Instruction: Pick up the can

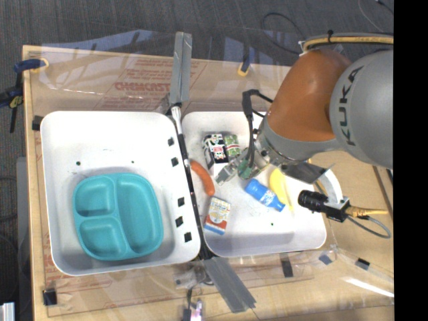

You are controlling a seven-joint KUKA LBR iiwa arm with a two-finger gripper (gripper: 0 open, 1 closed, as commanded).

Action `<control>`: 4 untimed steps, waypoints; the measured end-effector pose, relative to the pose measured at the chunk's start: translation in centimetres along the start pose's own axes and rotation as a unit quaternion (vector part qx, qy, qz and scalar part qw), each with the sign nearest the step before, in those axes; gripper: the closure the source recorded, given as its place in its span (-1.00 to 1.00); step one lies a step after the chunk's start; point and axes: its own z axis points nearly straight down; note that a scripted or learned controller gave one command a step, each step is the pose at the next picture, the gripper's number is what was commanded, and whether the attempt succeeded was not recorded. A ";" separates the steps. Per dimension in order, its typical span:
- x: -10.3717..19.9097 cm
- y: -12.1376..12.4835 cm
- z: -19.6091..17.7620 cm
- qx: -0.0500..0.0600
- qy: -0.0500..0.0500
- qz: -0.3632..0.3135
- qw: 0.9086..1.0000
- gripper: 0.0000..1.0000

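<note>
Lying on its side in right bin (304,236), can (221,148) runs left-right; jaws' state can't tell.

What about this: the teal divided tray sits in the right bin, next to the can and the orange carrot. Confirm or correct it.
Wrong bin. The camera view shows the teal divided tray in the left bin. The can and the orange carrot lie in the right bin, as you said.

Dark grey carpet floor (100,5) w/ black cables (281,22) behind wooden bench (93,72).
</note>
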 end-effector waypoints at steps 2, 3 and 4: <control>-10.0 -6.5 -2.0 0.001 0.000 0.194 0.981 1.00; -7.7 -7.2 15.0 0.002 0.002 0.345 0.939 1.00; -9.8 -7.8 5.2 0.001 0.001 0.357 0.934 1.00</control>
